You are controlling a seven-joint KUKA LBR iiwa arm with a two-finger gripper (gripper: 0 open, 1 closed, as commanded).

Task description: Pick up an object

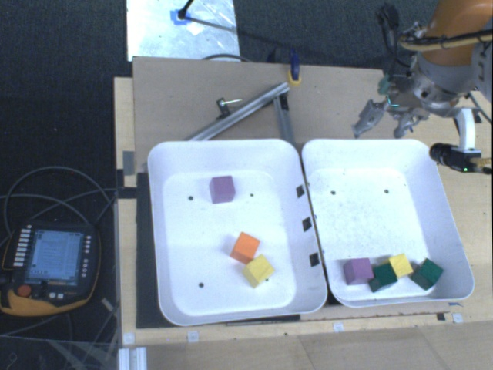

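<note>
My gripper [387, 121] hangs above the far rim of the right bin [370, 146], its two grey fingers spread open with nothing between them. In the left bin [166, 230] lie a purple cube [222, 189], an orange cube [245, 247] and a yellow cube [259, 270], the last two touching. Along the near edge of the right bin sit a purple cube [357, 270], a dark green block [382, 276], a yellow cube [400, 265] and another green block [427, 273], packed close together.
A metal bar [239, 111] lies slanted on the board behind the left bin. A teach pendant [48, 264] with cables rests at the left on the floor. A silvery sheet [181, 18] lies at the back.
</note>
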